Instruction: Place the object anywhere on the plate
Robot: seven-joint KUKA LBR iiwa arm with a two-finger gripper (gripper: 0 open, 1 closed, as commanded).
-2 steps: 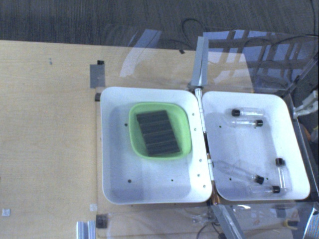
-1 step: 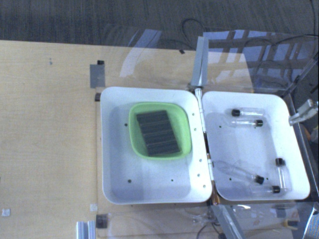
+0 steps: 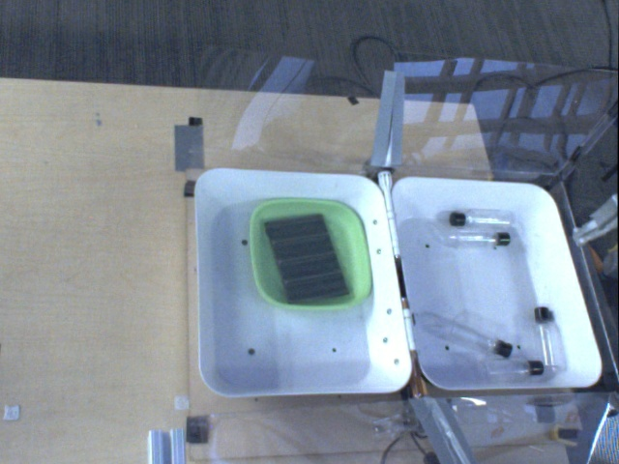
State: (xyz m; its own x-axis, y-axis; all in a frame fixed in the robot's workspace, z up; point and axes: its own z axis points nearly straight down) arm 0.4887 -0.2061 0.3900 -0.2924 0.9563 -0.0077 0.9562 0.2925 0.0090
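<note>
A pale wooden desk point(image 3: 87, 259) meets dark carpet point(image 3: 193, 17) at the far edge; two white bins sit side by side; the left bin point(image 3: 290, 365) holds a green plate point(image 3: 360, 249) carrying a dark ribbed block point(image 3: 306, 257); the right bin point(image 3: 484, 278) holds clear black-capped tubes point(image 3: 479, 230); the pincer's state cannot be told.

— What sort of place is shown?
— A robotics lab is suggested: two white bins point(image 3: 300, 380) are fixed side by side on a pale wooden worktop point(image 3: 92, 259).
— What else is seen?
— Beyond the bins, black cables point(image 3: 372, 56) are laid over dark carpet point(image 3: 193, 17); clear tubes point(image 3: 481, 230) are scattered in the right bin.
</note>
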